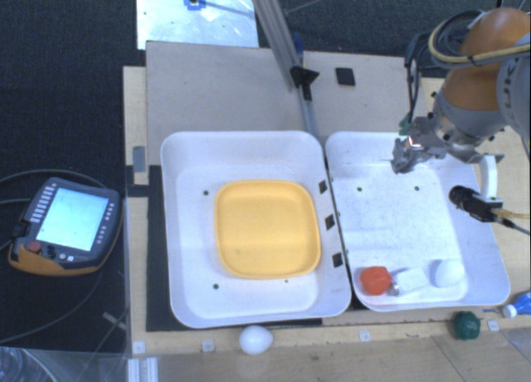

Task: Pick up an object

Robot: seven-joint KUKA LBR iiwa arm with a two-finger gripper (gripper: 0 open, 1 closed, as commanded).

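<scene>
We see 3 objects along the right bin's point(398, 206) near edge: an orange-red object point(374, 280), a small white piece point(410, 280) beside it, and a white ball point(449, 272) toward the near right corner. The gripper point(406, 156) sits over that bin's far edge, well apart from them; we cannot tell its state. The left bin point(187, 206) carries a yellow plate point(267, 227) at its centre.

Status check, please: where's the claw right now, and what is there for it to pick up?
Claw over right white bin, far end. Small orange-red object, white round object at near edge, untouched. Yellow square plate in left bin.
</scene>
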